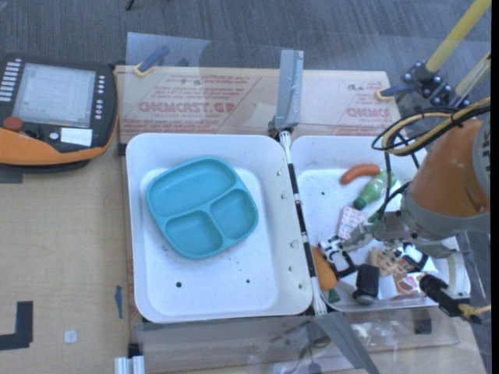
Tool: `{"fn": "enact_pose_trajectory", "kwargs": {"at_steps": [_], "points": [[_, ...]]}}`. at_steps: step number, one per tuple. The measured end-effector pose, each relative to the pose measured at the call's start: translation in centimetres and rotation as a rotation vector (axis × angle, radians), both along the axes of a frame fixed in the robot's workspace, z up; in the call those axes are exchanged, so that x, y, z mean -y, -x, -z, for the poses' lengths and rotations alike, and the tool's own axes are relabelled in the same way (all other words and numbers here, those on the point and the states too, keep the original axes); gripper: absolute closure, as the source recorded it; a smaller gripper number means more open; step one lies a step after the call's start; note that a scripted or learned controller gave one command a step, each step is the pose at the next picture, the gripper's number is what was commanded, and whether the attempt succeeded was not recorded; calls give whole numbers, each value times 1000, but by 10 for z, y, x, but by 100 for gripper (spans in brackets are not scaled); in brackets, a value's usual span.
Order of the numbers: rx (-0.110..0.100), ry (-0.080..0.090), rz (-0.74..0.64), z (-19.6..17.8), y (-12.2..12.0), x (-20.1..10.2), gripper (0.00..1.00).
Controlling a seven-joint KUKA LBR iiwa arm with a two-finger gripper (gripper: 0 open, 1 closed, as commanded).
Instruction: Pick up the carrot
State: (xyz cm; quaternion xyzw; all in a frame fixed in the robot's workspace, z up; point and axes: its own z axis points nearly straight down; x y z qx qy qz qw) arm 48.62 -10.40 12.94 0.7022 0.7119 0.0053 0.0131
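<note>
Jaws (373, 240) sit low in the right bin (308, 156), over the clutter in its near half; can't tell from this angle how wide they are or whether anything is in them.

Directly around them: a red-and-white packet (351, 223) just left, a black cylinder (366, 281) just nearer, printed packets (394, 267) underneath.

Carrot (324, 268) lies at the bin's near-left edge, against the divider (298, 209), green top pointing near. It's left and near of the jaws, not under them.

Risks:
- Closing here likely grabs a packet, not the carrot.
- Carrot hugs the wall, so one finger may hit the rim or divider on descent.
- An orange sausage-shaped item (359, 173) at the far side, next to a green bottle (372, 191), could be mistaken for the target.

Left bin (156, 271) holds a blue divided plate (203, 207); not relevant.
</note>
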Motion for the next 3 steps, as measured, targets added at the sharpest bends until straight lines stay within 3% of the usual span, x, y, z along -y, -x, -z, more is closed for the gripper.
{"fn": "enact_pose_trajectory", "kwargs": {"at_steps": [1,2,3], "points": [[27,19,-451,20,-11,4,0],[11,33,-658,21,-59,23,0],[16,32,-402,30,-17,12,0]]}}
